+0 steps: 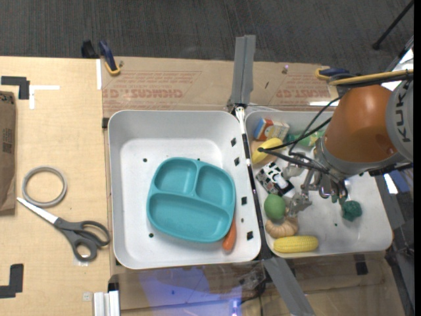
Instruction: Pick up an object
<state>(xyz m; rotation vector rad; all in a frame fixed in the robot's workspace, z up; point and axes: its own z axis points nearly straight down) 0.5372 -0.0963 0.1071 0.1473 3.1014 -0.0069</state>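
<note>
Objects for picking lie in the right bin (368,239): a green ball (275,206) near centre-left, a yellow corn cob (295,244) at six o'clock, a teal lump (352,209) at three o'clock, a banana (270,145) at eleven o'clock. Gripper (304,199) hangs just right of the green ball; whether its jaws are open cannot be told. Left bin (131,150) holds a teal divided tray (191,201), an orange carrot (229,237) touching its five o'clock edge.

Arm (385,127): grey casing, white lettering partly visible, broad glossy orange band (358,124) above wrist. Black cables (296,151) along metallic wrist hardware (316,183).
</note>
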